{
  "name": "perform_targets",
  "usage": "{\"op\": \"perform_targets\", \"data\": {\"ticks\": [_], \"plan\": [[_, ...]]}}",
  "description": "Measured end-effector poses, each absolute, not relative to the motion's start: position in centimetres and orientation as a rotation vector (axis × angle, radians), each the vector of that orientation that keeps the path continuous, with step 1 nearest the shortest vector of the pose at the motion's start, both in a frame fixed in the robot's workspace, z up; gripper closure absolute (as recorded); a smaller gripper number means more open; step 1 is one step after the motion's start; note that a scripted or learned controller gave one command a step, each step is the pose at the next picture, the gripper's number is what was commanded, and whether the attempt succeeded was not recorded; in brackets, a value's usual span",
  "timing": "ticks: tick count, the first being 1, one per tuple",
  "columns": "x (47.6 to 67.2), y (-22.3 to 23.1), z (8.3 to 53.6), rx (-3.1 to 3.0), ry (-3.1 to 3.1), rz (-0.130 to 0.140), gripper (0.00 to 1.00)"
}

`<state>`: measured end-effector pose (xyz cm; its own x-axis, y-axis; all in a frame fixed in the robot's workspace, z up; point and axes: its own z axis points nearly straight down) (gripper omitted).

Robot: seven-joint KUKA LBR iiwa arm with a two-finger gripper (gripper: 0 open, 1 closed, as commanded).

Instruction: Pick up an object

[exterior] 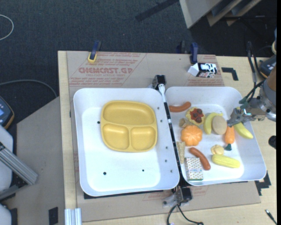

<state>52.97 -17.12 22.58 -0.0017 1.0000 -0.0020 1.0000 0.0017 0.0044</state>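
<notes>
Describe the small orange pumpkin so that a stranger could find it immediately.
Look in the right white bin, crowded with toy food. Near its middle sits the pumpkin, below a small pizza. It alone is round, ribbed and orange; the nearby sausages are long.

A dark grey carpeted floor [66, 26] is being seen around the bench, and it is being crossed by thin pale cables [26, 82] at the left. The bench top is being covered by a brown cardboard sheet [131, 66] printed with red lettering, which is being held at its far edge by a yellow clamp [92, 55] and a blue clamp [193, 52]. A pale wooden piece of furniture [215, 11] is being shown at the upper right. Aluminium framing [17, 165] is being shown at the lower left. Even, soft light is being cast throughout.
</notes>
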Motion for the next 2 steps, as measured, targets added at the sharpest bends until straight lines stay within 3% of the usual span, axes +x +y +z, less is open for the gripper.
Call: {"op": "perform_targets", "data": {"ticks": [2], "plan": [[55.6,-8.4,21.9,2.215,2.224,0.002,1.00]]}}
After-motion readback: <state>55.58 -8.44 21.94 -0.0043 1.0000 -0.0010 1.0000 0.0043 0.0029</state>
